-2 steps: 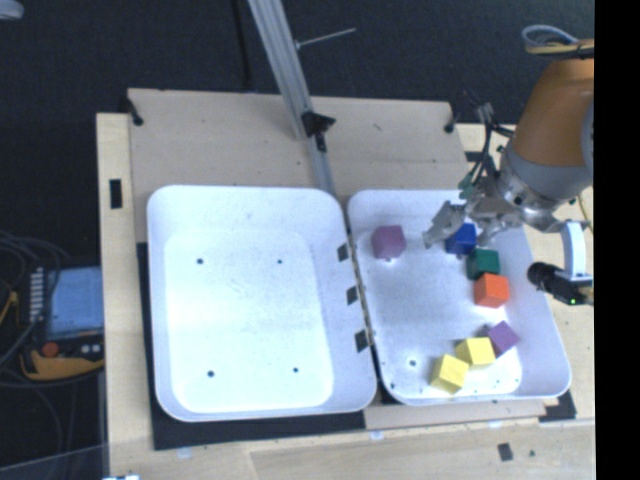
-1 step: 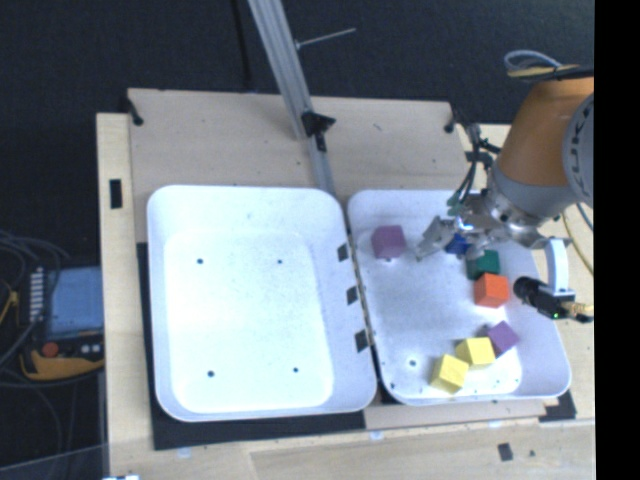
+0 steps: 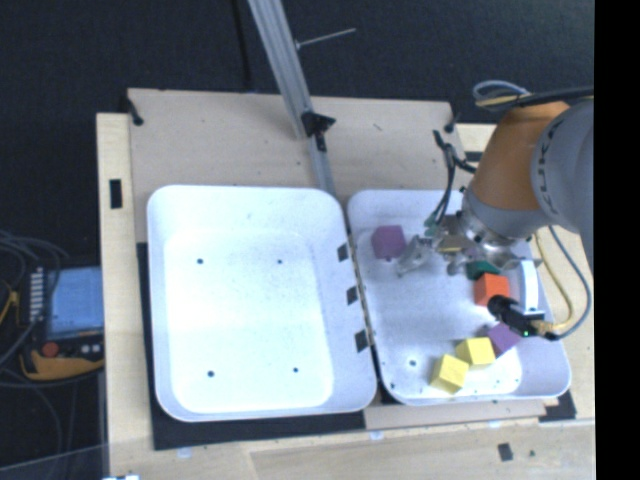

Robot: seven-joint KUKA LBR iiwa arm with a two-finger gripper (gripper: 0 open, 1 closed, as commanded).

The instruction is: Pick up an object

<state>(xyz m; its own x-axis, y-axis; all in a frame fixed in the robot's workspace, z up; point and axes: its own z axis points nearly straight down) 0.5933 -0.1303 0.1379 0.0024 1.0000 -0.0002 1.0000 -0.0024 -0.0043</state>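
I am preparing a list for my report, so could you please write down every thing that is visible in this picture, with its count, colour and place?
bins: 2, white, side by side on the bench; left bin, right bin
purple block: 1, purple, upper left of the right bin
yellow blocks: 2, yellow, near edge of the right bin
orange block: 1, orange, right side of the right bin, under the arm
small purple block: 1, purple, beside the yellow blocks
metal pole: 1, grey, slanting behind the bins
blue device: 1, blue, left of the bench
arm: 1, grey and orange, from the right
end effector: 1, over the right bin, beside the purple block

pale wooden bench, dark carpet floor
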